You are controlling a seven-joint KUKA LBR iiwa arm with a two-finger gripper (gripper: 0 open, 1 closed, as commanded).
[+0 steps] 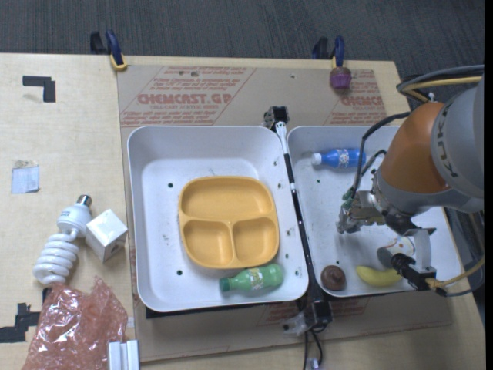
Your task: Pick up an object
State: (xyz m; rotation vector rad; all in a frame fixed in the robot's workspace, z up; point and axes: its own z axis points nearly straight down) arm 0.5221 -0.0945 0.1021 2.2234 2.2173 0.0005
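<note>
I see the arm point(431, 160) reaching in from the right over the right bin point(308, 199), orange band uppermost. The claw point(350, 220) hangs low above the bin floor, roughly mid-bin, left of the wrist; I cannot tell how it is set, since the tip is small and cluttered with cabling.

Right bin contents: blue bottle point(339, 159) lying on its side near the far wall, white cap pointing left; banana point(377, 276) lying near the front wall; brown round object point(333, 277) just left of the banana, apart from it. None of these touches the claw.

Left bin point(146, 206): yellow divided plate point(229, 222) lying flat at centre, three compartments; green bottle point(253, 279) on its side just in front of the plate, near the front wall.

On the counter point(62, 145) left of the bins: spiral light bulb point(62, 249), small white box point(106, 234) beside it, crumpled pink plastic bag point(73, 330) nearer the front edge.
</note>
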